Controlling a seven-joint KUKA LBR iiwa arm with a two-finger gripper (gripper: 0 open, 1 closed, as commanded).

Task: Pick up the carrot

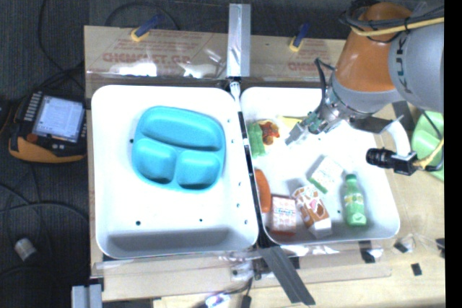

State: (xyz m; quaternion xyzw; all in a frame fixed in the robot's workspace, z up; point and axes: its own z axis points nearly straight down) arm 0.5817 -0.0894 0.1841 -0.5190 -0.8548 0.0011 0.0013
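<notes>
Two white bins (101,155) sit on a tan bench (97,40). The left bin holds a turquoise divided tray (177,148). The right bin holds an orange carrot (263,191) along its left wall, a green bottle (354,202) and red-and-white cartons (314,209) near its front edge.

**Bench clutter around the two bins**

A turquoise three-compartment plastic tray (177,147) lies in the left white bin (115,227). The right white bin (379,223) holds a green plastic bottle (353,201), a small white carton (325,174) and two red-and-white snack packets (284,214) (315,210). A handheld screen device (49,122) rests on the floor at left.
</notes>
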